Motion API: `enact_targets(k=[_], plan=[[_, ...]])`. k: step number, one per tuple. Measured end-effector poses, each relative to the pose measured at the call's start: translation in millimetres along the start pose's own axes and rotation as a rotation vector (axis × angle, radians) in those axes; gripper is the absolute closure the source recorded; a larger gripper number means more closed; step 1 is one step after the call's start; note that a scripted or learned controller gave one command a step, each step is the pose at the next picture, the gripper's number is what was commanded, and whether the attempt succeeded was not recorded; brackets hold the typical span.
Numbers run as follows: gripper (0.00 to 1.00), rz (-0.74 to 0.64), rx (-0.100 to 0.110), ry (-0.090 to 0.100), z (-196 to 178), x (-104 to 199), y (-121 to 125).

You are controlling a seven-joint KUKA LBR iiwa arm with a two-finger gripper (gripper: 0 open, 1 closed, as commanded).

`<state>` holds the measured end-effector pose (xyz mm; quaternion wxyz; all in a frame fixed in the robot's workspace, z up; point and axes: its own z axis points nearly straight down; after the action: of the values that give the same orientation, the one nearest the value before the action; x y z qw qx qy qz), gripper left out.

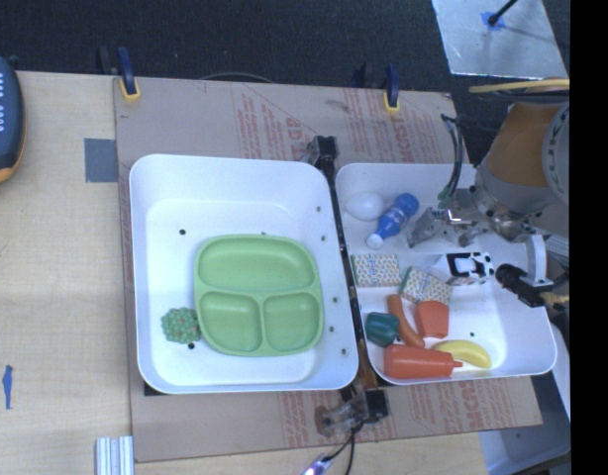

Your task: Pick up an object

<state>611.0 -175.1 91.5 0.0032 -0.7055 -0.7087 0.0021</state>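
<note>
White right bin (527,359), crowded with small objects beneath the gripper (453,224).

Hung over the bin's upper middle, beside a blue bottle (393,218) near its top-left corner; finger state impossible to tell. Lay along the bin's lower edge: yellow banana (466,352).

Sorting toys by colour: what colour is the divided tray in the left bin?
Light green; the tray shows plainly in the camera view.

Before my pincer in the right bin (527,349), a white egg-like ball (364,205) beside a tilted blue bottle (393,218), two patterned pads (375,268) mid-bin, a carrot (404,322), a yellow banana (464,353), an orange-red bottle (420,362) along the near wall
</note>
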Motion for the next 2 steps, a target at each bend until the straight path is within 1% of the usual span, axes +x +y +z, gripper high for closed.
enact_targets(k=[1,2], plan=[[0.0,-0.006,0.013,0.0,2.0,34.1,42.6],[0.0,0.01,-0.004,-0.006,-43.5,-43.5,-41.3]])
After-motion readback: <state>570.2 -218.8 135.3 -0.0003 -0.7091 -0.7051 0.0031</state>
